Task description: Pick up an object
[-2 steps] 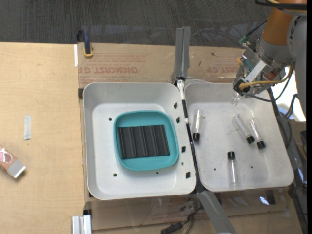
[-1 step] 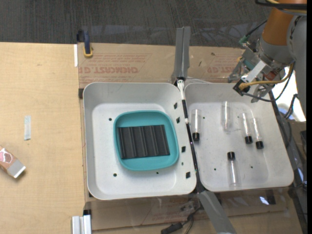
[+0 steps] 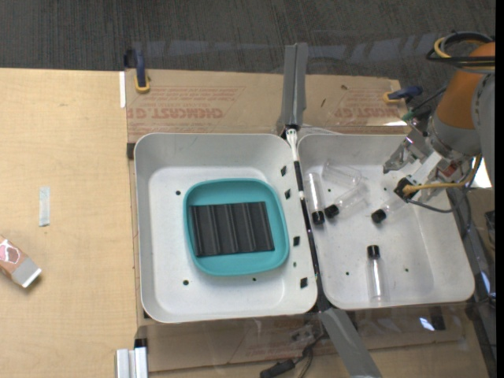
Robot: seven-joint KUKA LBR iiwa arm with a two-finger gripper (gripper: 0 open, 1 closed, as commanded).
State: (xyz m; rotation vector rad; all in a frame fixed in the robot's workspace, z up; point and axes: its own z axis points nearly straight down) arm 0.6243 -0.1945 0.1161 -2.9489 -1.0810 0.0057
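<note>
Vial point(image 3: 376, 276), clear with a black cap, is taken as the most isolated candidate. It lies flat in the front half of the right bin point(image 3: 441, 290), well apart from its neighbours, with the cap pointing to the rear. It is judged to be light, stiff and smooth, and is therefore expected to roll or slip if pinched off-centre. A hold across the middle of the barrel, at right angles to its length, is advised; the cap end is judged a less sure hold.

Other clear items are grouped in the rear left of the same bin. A wall vial point(image 3: 314, 195) lies along the left wall, a slanted vial point(image 3: 349, 200) lies just beside it, and a small black piece point(image 3: 379, 215) rests near them.

A teal tray point(image 3: 233, 191), fitted with a dark ribbed insert point(image 3: 233, 228), is held in the left bin point(image 3: 157, 290).

The gripper point(image 3: 398, 166) is positioned over the rear right of the right bin. Whether it is set wide or narrow cannot be told.
</note>
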